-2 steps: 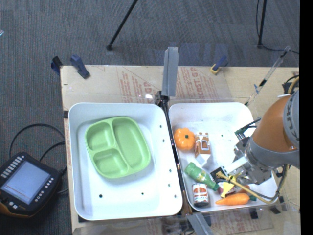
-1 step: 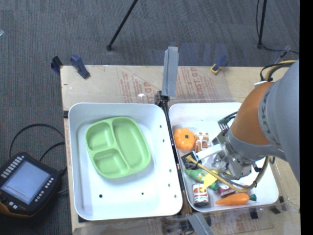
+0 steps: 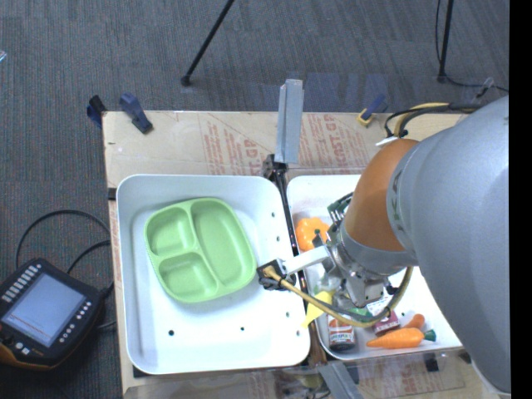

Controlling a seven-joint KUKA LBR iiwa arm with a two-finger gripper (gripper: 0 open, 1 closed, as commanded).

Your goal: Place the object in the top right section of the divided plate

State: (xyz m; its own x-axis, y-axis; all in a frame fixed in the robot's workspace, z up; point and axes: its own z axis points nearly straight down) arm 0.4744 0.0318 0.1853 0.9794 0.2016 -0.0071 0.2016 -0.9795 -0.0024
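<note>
The green divided plate [image 3: 199, 248] lies in the left white bin [image 3: 141, 339], its three sections bare. My gripper [image 3: 359, 296] hangs low over the front of the right bin [image 3: 312, 188], under the orange wrist band. Directly around it lie a yellow object [image 3: 319, 303] and a small bottle with a red label [image 3: 341, 333]. An orange object [image 3: 309, 229] sits just behind it, at the bin's left wall. The arm hides much of the right bin.
A carrot [image 3: 399, 337] and a small red item [image 3: 387, 324] lie at the right bin's front edge. A grey upright post [image 3: 290, 131] stands behind the bins, at the gap between them. A teach pendant [image 3: 41, 310] rests on the floor at left.
</note>
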